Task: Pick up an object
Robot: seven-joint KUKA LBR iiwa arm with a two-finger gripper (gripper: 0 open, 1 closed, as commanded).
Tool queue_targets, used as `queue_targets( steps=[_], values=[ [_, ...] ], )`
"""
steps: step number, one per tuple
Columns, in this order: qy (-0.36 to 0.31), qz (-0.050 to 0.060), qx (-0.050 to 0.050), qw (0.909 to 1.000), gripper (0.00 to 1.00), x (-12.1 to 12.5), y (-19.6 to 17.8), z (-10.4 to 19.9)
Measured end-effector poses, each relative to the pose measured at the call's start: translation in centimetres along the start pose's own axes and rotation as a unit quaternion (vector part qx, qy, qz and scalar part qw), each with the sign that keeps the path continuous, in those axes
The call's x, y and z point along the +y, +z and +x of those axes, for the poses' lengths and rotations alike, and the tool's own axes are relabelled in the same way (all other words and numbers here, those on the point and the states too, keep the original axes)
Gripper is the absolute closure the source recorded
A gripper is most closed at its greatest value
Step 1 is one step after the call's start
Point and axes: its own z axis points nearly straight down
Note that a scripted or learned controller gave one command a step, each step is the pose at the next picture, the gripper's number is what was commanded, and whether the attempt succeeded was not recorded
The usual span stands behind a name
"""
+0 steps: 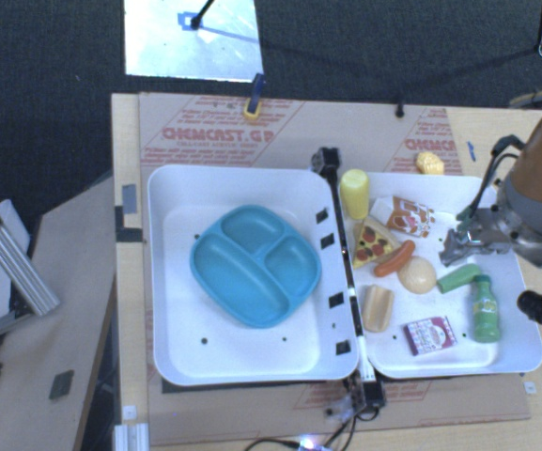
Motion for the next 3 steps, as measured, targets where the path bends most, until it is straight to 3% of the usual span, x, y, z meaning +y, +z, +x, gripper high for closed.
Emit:
queue_targets(
  steps=[2, 3],
  values=[
    [0.000, 0.000, 0.000, 1.0000, 1.00, 1.3, 0.3, 9.7],
    [0.002, 0.000, -0.001, 1.0000, 1.00, 1.7, 0.2, 9.8]
  ],
)
